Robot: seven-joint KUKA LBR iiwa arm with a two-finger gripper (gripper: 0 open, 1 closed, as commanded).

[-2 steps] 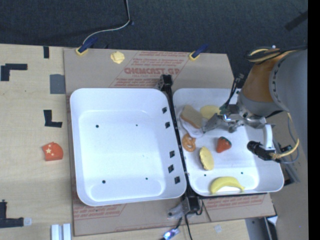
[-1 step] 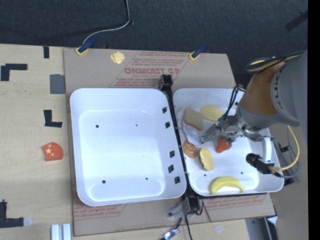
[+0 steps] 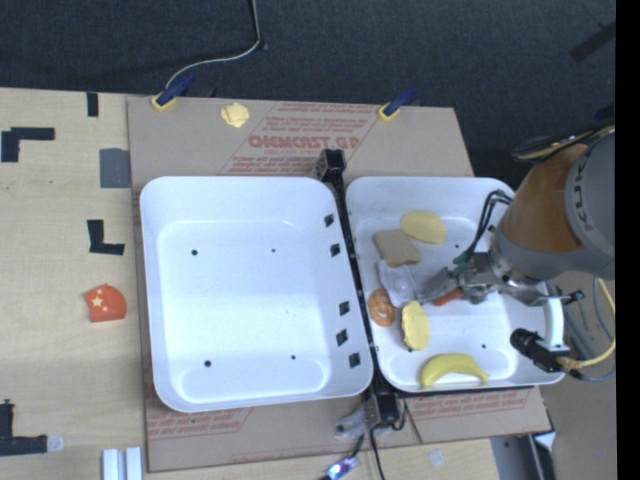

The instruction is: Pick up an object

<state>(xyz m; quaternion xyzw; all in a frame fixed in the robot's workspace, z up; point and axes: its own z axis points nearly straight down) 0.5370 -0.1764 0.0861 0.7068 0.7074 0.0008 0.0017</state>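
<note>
So we've got the end effector [image 3: 432, 290] low in the right bin [image 3: 500, 363], at right of center in the frame, but we can't tell its grip state. Around it we see a yellow lemon-like piece [image 3: 424, 227], a tan bread slice [image 3: 396, 247], a small doughnut [image 3: 381, 307], another yellow piece [image 3: 414, 325] and a banana [image 3: 452, 370] near the bottom edge.

Two white bins [image 3: 160, 268], black dots on left floor. Yellow banana [image 3: 452, 370] lower right; pale yellow pieces [image 3: 424, 227] above; tan slab [image 3: 396, 247]; orange-brown ring [image 3: 381, 307]. Red-orange item [image 3: 106, 303] at left. Brown cardboard [image 3: 300, 138], red lettering. Grey arm [image 3: 560, 223], orange band.
</note>
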